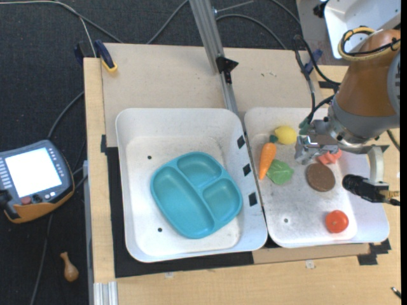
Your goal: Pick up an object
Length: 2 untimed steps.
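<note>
Metal gripper (310,146) hangs over the right bin (299,227); we cannot tell its opening or any hold. Just beside it we locate a brown disc (320,177), a yellow lemon (285,135), an orange carrot (267,160) and green produce (280,172). Nearer lies a tomato (336,221). Left bin (137,234) carries a blue tray (196,194).

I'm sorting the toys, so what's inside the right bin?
Right bin: lemon, carrot, green piece, brown disc, tomato. A pink item is partly covered by the gripper.
</note>
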{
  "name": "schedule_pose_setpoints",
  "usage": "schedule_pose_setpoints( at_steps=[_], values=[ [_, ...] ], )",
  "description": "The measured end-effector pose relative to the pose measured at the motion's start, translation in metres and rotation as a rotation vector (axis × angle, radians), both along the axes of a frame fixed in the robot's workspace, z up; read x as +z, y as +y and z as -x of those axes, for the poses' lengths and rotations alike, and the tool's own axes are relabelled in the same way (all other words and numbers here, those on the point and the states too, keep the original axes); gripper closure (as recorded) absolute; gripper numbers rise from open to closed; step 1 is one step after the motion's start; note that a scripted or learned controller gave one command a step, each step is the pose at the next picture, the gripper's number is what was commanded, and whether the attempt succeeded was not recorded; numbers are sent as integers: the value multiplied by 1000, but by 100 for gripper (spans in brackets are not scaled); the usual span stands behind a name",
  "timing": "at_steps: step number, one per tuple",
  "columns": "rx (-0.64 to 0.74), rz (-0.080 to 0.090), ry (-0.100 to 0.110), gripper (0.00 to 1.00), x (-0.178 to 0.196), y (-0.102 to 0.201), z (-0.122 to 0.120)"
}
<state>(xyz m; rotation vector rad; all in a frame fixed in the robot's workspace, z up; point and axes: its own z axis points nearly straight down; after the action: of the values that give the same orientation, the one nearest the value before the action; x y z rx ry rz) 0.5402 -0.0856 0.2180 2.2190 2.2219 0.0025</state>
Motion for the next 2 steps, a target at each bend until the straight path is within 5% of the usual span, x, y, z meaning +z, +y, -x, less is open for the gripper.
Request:
schedule_pose_setpoints(
  at_steps=[2],
  values=[
    [5,-2,0,100,-3,92,-39]
  ],
)
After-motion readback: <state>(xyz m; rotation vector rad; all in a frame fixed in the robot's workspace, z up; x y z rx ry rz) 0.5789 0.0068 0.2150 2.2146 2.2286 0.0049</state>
